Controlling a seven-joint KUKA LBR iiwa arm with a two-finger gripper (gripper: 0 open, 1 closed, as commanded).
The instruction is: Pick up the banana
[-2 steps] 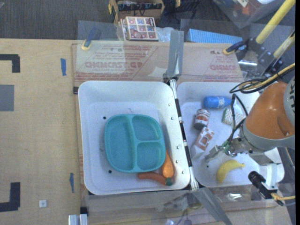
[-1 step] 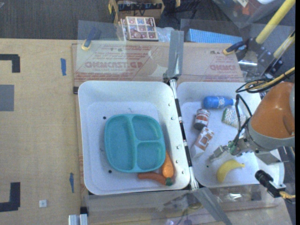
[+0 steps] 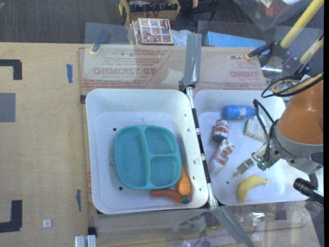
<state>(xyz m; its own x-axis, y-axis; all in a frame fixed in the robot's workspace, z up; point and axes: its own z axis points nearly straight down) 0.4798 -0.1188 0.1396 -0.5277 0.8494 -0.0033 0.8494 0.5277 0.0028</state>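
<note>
The yellow banana lies near the front edge of the right bin, its tip pointing right. My gripper reaches in from the right beneath the orange-banded wrist. It hangs just above and to the left of the banana, with a small gap of bin floor showing between them. Nothing can be seen held in it.
The right bin also holds a blue bottle, a small can, a small carton and a patterned wedge. A teal divided plate and a carrot lie in the left bin.
</note>
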